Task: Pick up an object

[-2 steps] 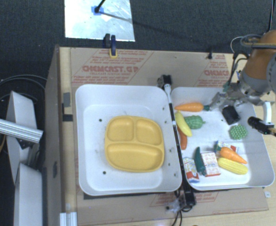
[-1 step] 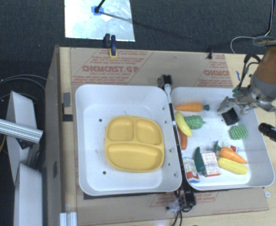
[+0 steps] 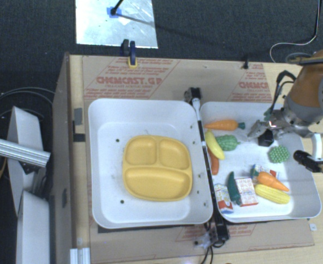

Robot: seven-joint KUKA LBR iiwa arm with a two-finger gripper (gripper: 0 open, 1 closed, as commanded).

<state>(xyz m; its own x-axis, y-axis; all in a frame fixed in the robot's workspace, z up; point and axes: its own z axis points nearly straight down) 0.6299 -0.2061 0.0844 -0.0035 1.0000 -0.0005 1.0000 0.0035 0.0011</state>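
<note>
Gripper [image 3: 264, 132] hangs over right bin [image 3: 310, 202], near the carrot [image 3: 223, 125] & green ball [image 3: 278, 154]; can't tell jaws' state. I'd center over one loose item w/ room, drop straight

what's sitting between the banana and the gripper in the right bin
In the camera view, a green broccoli-like piece lies just right of the banana; from there to the gripper is bare bin floor.

Toy foods [image 3: 244, 164] scattered in right bin [image 3: 307, 205]: carrots, corn, broccoli, cartons.
</note>
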